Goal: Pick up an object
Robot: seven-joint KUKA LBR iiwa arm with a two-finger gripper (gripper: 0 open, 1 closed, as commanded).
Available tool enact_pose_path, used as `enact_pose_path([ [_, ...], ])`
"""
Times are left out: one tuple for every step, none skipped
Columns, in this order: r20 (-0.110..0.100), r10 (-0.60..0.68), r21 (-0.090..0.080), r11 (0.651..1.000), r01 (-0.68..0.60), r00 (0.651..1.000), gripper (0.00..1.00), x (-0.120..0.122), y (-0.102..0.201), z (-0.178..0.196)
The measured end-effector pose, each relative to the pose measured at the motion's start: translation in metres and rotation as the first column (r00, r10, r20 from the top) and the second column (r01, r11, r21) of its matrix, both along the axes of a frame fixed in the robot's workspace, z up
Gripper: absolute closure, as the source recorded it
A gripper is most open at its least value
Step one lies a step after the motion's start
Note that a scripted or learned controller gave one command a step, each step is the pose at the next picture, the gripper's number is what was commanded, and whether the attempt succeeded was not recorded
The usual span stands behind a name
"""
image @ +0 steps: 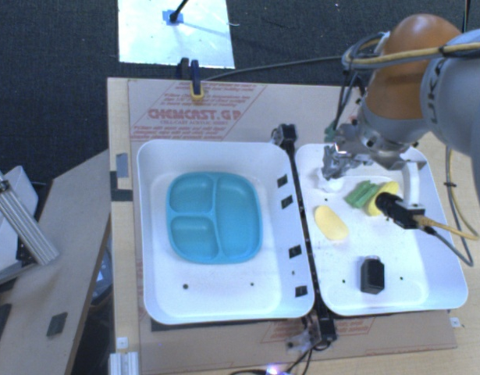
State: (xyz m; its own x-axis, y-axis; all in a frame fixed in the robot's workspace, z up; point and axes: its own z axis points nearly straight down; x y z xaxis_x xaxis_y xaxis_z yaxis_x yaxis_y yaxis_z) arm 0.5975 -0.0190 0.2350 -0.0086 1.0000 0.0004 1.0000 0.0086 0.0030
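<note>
Left bin is carrying one blue plate. Right bin is carrying three objects: yellow oval at 9 o'clock, green-yellow piece at 12, black block at 6. Gripper is hanging at 11, near the rim; its opening cannot be told.

The bench bears 2 white bins, seemingly atop a printed sheet.

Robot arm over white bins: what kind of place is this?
Probably a robot test lab. A grey robot arm reaches over a wooden bench; its left bin holds a blue divided plate, its right bin a yellow lump and a black block.
</note>
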Motion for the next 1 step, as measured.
enact_pose_path([
  [0.000,-0.001,0.001,1.000,0.001,1.000,1.00,0.0122,0.0433,0.0033],
])
